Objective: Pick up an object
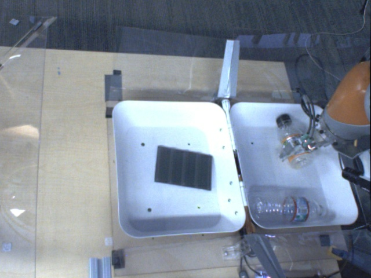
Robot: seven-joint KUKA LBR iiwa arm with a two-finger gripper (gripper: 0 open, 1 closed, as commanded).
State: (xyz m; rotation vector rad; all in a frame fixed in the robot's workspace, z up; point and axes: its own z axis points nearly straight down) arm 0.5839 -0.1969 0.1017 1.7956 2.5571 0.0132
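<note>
Camera view, left to right: the left shallow white bin (127,155) carries a dark ribbed rectangular pad (184,167) lying flat near its middle. In the right white bin (255,126), a clear plastic bottle with a black cap (291,141) lies just beside the gripper (316,139), and a second clear bottle with a coloured label (285,208) rests along the near wall. Nothing appears lifted, so the pick seems not yet done. Whether the jaws are open or closed I cannot tell; wires and glare blur that spot, and the grey arm (351,106) is cut off at the edge.
</note>
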